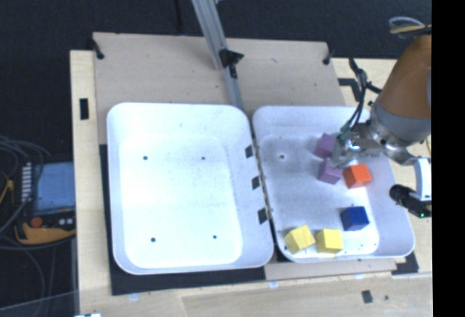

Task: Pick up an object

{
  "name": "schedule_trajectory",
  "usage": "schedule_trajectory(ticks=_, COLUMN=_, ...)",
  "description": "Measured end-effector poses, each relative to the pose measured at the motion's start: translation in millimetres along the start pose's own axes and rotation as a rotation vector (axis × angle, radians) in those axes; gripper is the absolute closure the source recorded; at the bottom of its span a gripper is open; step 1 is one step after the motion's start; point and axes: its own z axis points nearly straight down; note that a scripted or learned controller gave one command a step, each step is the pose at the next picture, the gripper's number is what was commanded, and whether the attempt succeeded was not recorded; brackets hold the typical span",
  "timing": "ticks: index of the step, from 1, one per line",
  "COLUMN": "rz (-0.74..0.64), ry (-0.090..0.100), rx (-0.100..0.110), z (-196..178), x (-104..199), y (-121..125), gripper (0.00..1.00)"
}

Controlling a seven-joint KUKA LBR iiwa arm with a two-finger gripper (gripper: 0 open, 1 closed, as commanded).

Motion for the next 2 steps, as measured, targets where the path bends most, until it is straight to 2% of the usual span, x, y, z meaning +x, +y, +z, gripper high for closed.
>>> schedule_trajectory(ticks=2, rz=-0.001, ry=0.000, rx=0.002, z=-87, x=-7, y=0, gripper=1.00)
